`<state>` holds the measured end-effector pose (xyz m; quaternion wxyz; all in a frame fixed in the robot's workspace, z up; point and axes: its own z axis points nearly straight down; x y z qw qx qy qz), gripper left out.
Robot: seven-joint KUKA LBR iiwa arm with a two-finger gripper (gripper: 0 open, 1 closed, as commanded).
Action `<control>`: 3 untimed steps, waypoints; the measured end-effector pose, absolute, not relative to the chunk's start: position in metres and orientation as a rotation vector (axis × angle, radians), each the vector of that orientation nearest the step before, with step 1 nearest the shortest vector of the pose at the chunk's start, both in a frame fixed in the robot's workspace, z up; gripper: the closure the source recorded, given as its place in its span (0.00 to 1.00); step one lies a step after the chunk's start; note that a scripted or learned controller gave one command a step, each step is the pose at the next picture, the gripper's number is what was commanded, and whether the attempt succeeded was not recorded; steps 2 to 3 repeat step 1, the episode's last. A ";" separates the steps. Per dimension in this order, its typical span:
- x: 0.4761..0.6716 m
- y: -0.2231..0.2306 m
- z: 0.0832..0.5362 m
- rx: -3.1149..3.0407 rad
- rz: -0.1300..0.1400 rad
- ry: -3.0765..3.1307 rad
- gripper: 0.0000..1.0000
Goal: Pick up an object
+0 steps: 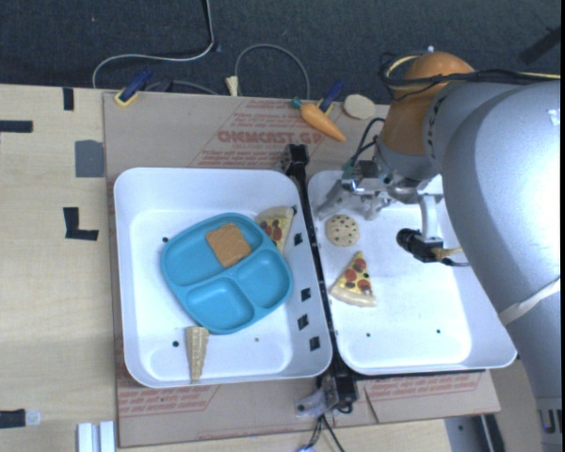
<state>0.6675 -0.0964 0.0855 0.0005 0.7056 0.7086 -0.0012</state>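
nothing's been picked up yet imo: the gripper [356, 194] hangs at the right bin's [452, 347] far-left corner just above the cookie [342, 230], can't tell its grip state.

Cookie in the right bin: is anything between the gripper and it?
Nothing visible does. The cookie lies flat on the right bin's floor, just below and left of the gripper, with bare floor around it. The pizza slice lies apart, nearer the camera, off that line.
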 end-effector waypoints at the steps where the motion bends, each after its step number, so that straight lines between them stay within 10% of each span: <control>1: 0.648 -0.119 0.087 2.218 0.004 2.219 0.00; 3: 0.648 -0.119 0.087 2.218 0.004 2.219 0.00</control>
